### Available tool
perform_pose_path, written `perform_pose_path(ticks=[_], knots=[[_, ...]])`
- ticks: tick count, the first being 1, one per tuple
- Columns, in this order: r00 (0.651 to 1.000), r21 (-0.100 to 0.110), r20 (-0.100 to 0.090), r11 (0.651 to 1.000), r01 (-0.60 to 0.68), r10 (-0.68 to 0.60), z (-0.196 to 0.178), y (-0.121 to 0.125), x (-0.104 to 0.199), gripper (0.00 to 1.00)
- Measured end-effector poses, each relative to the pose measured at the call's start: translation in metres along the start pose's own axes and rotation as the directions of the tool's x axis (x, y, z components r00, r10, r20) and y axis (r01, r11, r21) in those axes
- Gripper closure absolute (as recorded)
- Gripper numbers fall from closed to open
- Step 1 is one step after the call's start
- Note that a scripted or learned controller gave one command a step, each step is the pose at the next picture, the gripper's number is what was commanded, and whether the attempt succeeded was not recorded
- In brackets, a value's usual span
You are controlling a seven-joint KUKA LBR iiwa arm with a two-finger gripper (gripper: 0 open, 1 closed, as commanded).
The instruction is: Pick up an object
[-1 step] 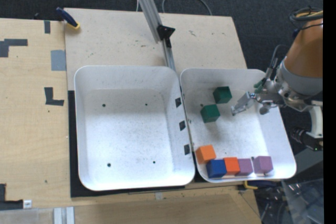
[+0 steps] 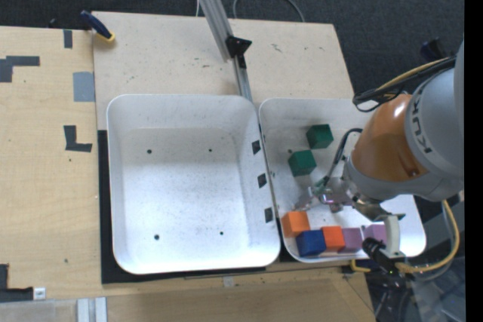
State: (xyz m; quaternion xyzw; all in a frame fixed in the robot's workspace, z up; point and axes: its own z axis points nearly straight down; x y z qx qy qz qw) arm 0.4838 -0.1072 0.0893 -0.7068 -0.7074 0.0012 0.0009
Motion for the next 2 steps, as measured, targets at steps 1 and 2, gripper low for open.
perform_pose_path(ticks=[1, 2], knots=[[1.0, 0.001, -0.003, 1.0, 0.0, 0.0, -0.012, 0.001, 0.0, 1.0], [1.0, -0.001, -0.001, 1.0, 0.002, -0.002, -0.002, 0.02, 0.019, 1.0]])
